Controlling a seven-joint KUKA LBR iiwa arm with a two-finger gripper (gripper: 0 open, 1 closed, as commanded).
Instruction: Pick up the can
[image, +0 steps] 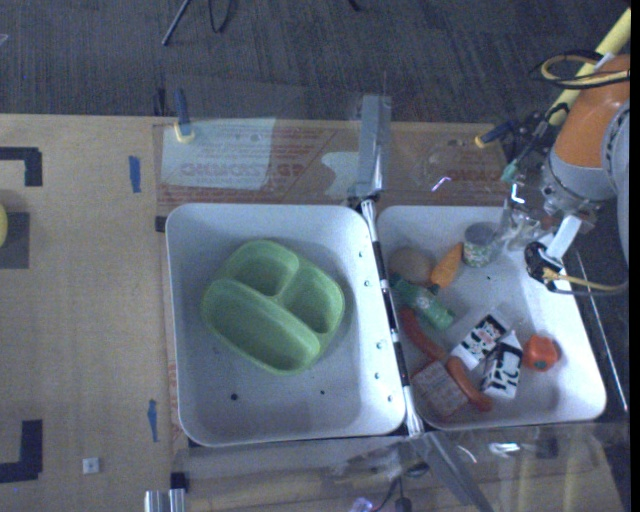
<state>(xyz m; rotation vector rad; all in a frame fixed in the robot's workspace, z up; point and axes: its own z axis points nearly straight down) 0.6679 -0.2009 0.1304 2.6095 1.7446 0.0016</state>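
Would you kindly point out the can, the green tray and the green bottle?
can (480, 243), camera view, on its side wall.
green tray (273, 305), camera view, on its middle divider.
green bottle (424, 305), camera view, on its body.

The arm (590, 130) is cut off by the right edge of the frame in the upper right, and its tool (515, 225) is too blurred to make out clearly, sitting just beside the can (480, 243), whose right side is partly hidden behind it. A yellow thing (3, 227) on the bench (80, 330) is cut by the left edge, too little showing to name it. In the right bin (590, 385), the packet (437, 388) at the lower left is too blurred to read.
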